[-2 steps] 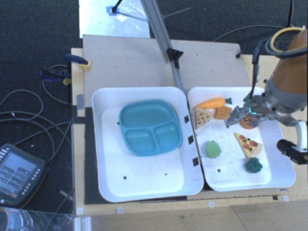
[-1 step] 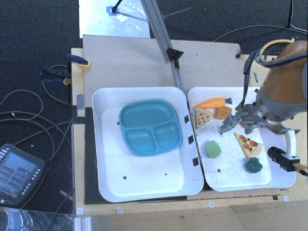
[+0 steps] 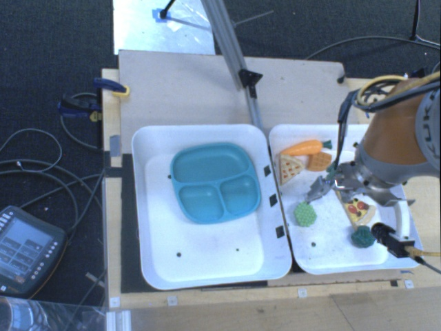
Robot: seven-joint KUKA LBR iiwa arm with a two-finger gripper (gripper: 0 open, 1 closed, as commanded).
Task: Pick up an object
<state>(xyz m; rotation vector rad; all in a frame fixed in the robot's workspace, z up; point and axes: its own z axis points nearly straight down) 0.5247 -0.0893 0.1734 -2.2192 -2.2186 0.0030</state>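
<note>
1. Gripper (image 3: 318, 188) is low over the right bin (image 3: 324, 250), near the bin's middle, tip pointing down-left.
2. Whether it is apart or together: cannot tell, the grey tip is too small and blurred.
3. No toy is seen in its grasp; the tip sits over bare white floor.
4. Green ball (image 3: 305, 214) lies just beside the tip, toward the near edge. Touching or apart, cannot tell.
5. Wedge (image 3: 289, 167) lies near the tip on the far-left side, by the bin's left wall, apart from the tip.
6. Carrot (image 3: 303, 147) lies at the far end of the right bin, with the orange square (image 3: 319, 161) just beside it; both are close to the wedge.
7. Pizza slice (image 3: 358, 209) lies under the wrist side of the gripper, partly covered by it.
8. Dark teal lump (image 3: 360, 237) sits near the bin's near-right corner, just beside the pizza slice.
9. Arm (image 3: 400, 136) comes in from the right, orange band above the wrist.
10. Left bin (image 3: 207, 257) has a teal plate (image 3: 213, 181), well apart from the gripper.
</note>
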